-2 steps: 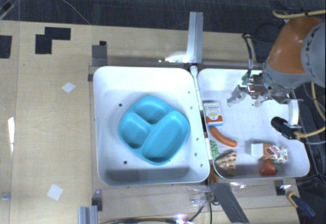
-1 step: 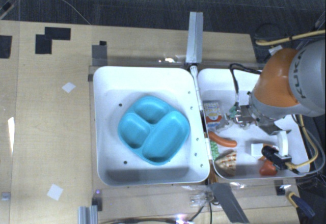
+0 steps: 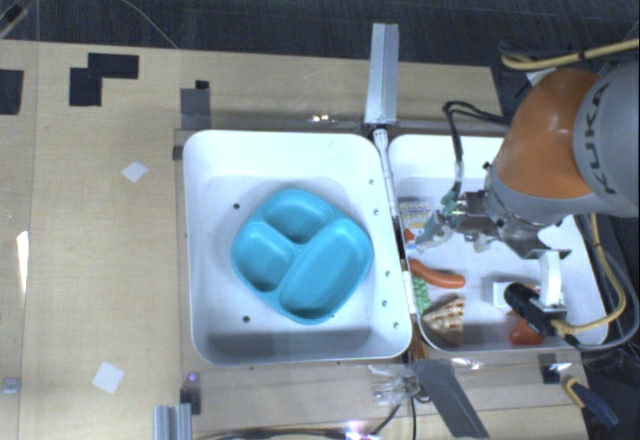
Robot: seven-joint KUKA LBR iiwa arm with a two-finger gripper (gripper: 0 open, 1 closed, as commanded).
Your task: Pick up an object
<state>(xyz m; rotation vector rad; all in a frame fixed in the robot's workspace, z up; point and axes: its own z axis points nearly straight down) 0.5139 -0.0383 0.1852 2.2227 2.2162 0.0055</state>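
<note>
Though you couldn't tell whether the gripper (image 3: 445, 223) was open or shut, the orange sausage (image 3: 437, 275) looked light and slick; its middle seemed your best hold.

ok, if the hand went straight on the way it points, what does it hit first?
Probably the small colourful item at the left wall of the right bin, just ahead of the hand; depth unclear.

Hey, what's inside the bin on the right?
In the right bin: an orange sausage-shaped piece, a speckled brown item, a small red thing, a colourful packet. The arm covers much of its right side.
</note>
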